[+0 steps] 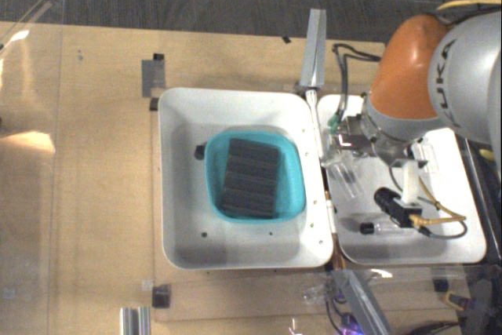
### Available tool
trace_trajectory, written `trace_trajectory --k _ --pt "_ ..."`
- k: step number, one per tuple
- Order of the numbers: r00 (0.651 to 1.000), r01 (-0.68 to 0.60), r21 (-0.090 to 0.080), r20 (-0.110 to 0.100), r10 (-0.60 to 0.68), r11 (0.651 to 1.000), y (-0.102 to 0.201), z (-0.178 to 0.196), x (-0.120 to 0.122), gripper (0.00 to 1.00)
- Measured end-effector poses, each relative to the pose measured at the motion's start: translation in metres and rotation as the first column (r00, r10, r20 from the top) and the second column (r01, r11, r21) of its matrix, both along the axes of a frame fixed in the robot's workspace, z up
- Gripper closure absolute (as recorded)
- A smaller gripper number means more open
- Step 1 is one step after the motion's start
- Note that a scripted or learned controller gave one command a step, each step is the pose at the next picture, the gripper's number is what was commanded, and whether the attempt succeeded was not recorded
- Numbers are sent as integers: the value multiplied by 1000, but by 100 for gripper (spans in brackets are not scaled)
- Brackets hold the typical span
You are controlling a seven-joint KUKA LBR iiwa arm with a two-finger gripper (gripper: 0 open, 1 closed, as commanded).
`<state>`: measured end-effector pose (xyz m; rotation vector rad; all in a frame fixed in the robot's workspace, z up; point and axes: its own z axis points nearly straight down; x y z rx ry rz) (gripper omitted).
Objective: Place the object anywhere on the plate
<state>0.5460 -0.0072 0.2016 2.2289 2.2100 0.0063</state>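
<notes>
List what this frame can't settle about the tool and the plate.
- Tool, camera view: translucent and partly under the wrist; finger state unreadable.
- Right bin: the arm covers its upper part.
- Dark ridged object on the teal plate: too small to identify.

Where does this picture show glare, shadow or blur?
In the camera view, glare patches whiten the bench at far left; soft shadow lies inside the left bin below the blue plate; the arm looks soft-edged, nearest the lens.
</notes>
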Motion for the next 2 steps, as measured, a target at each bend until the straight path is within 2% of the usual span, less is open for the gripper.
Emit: trace_trajectory --k 1,2 --pt "1000 1 0 0 -1 1000 0 0 0 0" --pt "998 58 0 3 -58 998 -13 24 -3 0"
